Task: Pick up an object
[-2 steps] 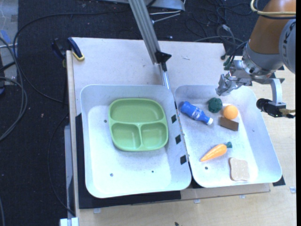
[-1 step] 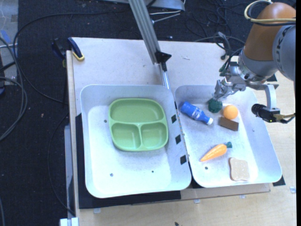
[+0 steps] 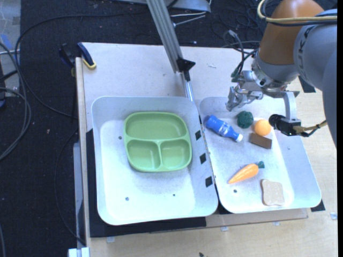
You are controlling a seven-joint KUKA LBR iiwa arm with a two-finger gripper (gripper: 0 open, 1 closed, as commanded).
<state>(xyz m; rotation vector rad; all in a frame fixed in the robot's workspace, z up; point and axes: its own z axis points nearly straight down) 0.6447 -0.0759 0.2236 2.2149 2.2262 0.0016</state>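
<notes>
Candidate objects all sit in the right bin (image 3: 300,167): blue bottle (image 3: 223,128) lying on its side toward the left, dark green lump (image 3: 245,119) just right of it, orange ball (image 3: 262,127) touching or just beside a brown block (image 3: 260,140), carrot (image 3: 245,173) nearer you, and a tan slice (image 3: 273,192) in the near right corner. Nothing is lifted; everything rests on the bin floor.

The gripper (image 3: 236,99) hangs over the far part of that bin, just far-left of the green lump and above the bottle's far end. Nothing sits between the jaws. You can't tell from this angle whether they're spread or closed, they blur together against the wrist hardware.

My read: you're in the approach step, before any descent or grasp. The closest targets are the green lump and the bottle. The next move calls for centering over one of them, then a straight drop. The bottle lies diagonally, so the jaws need to straddle its short axis. The lump is small and close to the ball, so expect a nudge.

Left bin (image 3: 107,143) holds a green divided plate (image 3: 158,141), well apart from the action.
</notes>
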